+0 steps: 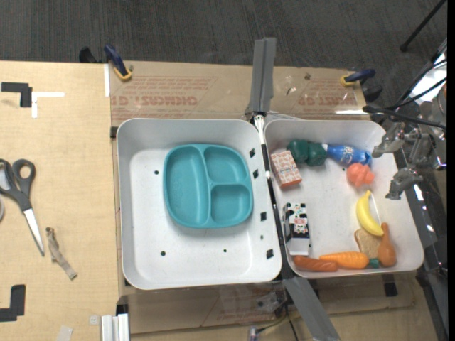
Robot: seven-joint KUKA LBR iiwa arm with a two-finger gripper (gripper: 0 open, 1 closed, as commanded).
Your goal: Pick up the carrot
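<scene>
Carrot [343, 261] lying flat along the lower edge of the right bin [334, 194], lower right of the frame, between a red-orange piece [315, 263] and a bread slice [367, 242], below a banana [367, 214]. Teal divided plate [208, 186] in the left bin [138, 212]. Gripper [399, 163] at the right bin's upper right rim, holding nothing visible; opening impossible to tell.

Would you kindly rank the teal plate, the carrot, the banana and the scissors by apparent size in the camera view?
1. teal plate, clearly largest
2. scissors
3. carrot
4. banana
Carrot and banana look close.
</scene>
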